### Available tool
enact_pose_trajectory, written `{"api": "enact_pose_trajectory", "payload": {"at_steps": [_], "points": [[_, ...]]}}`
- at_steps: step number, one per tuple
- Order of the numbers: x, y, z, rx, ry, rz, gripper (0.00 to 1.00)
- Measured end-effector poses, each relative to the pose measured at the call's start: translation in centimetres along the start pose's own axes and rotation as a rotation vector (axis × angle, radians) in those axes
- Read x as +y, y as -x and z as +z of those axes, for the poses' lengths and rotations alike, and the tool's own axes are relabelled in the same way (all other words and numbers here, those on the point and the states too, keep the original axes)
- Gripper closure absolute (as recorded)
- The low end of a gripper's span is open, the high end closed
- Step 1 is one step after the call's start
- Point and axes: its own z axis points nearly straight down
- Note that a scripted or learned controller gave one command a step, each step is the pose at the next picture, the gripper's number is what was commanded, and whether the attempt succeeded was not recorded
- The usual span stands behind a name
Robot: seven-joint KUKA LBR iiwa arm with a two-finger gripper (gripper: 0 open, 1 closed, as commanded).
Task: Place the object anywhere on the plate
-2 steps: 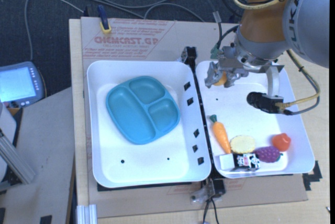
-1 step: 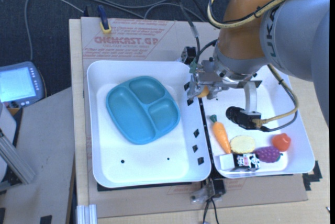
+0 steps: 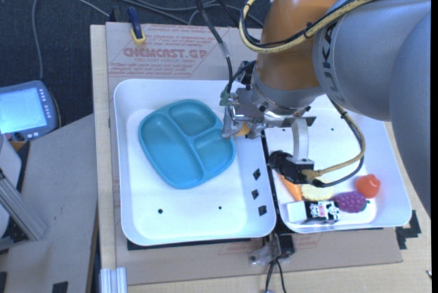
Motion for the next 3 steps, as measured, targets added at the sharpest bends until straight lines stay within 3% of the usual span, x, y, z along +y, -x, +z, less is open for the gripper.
{"api": "enact_pose_trajectory", "payload": {"at_steps": [1,2,3], "points": [[0.8,0.4,1.9,-0.003,-0.001,0.007,1.0],[0.2,-0.3,0.2,-0.002,0.005,0.005,1.0],[0.2,-0.2,0.2,-0.002,0.004,0.006,0.0]]}}
